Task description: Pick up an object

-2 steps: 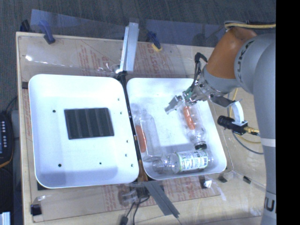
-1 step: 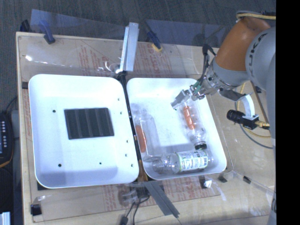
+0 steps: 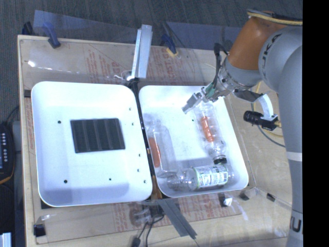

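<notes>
Three clear plastic bottles lie in the right bin (image 3: 180,94). One with an orange insert (image 3: 156,148) runs along the bin's left wall. A second with an orange insert (image 3: 209,131) lies toward the right side, its black cap at the near end. The third, with a white and green label (image 3: 204,178), lies across the near wall. My gripper (image 3: 198,100) hangs over the far part of the right bin, just above the far end of the second bottle. Nothing shows held in it.
The left bin (image 3: 51,102) holds a dark ribbed rectangular pad (image 3: 97,135). A metal bar (image 3: 141,50) stands at the far side between the bins. Blue clamps (image 3: 51,37) sit on the bench's far edge. The arm's orange band (image 3: 252,45) looms over the right bin's far right corner.
</notes>
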Controlling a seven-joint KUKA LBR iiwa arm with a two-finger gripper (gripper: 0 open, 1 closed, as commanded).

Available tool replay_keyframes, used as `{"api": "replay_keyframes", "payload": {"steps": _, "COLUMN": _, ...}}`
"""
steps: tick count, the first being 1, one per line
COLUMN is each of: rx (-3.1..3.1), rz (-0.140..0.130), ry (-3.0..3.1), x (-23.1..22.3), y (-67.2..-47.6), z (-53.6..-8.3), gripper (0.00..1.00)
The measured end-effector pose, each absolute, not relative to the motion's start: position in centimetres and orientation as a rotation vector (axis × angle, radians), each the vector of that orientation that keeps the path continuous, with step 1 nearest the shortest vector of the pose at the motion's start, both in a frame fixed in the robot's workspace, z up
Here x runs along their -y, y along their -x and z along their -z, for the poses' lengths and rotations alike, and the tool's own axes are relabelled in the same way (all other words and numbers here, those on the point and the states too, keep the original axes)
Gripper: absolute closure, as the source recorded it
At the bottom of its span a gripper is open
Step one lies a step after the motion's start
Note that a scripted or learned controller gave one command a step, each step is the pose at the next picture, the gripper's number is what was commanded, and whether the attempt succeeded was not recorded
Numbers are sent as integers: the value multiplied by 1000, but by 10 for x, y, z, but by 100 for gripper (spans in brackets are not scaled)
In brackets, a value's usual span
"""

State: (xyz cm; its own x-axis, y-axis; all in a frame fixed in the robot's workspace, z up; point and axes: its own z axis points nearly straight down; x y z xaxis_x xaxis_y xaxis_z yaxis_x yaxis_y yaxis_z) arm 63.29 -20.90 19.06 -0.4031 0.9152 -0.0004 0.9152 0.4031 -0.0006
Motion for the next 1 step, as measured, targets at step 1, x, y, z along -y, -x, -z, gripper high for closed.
{"api": "replay_keyframes", "payload": {"steps": 1, "rx": -2685, "rz": 2, "ry": -1634, "x": 209, "y": -607, "z": -207, "gripper": 0}}
